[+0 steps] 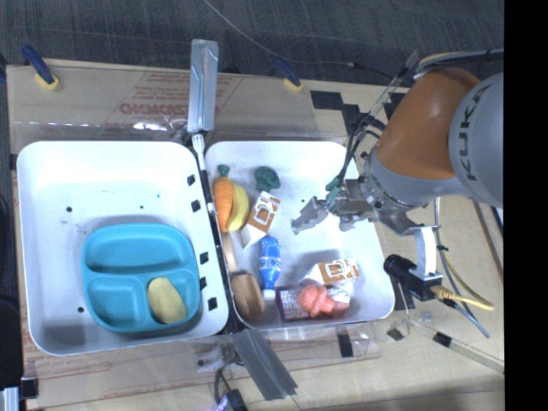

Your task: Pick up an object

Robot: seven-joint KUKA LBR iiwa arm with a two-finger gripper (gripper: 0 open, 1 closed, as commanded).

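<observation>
My gripper (318,205) hangs over the middle of the right bin (295,154), open, with nothing between its fingers. Left of it lie a carrot (223,202), a banana (239,208), a small orange-and-white carton (264,212) and a dark green lump (267,178). Below the gripper lies a blue bottle (269,261). Along the bin's near wall sit a brown round thing (247,295), a pink item in a dark wrapper (312,300) and a second orange-and-white carton (338,272).
The left bin (51,187) holds a blue divided tray (128,264) with a yellow oval thing (167,300) in its near right compartment. A grey metal strip (202,84) stands at the back between the bins.
</observation>
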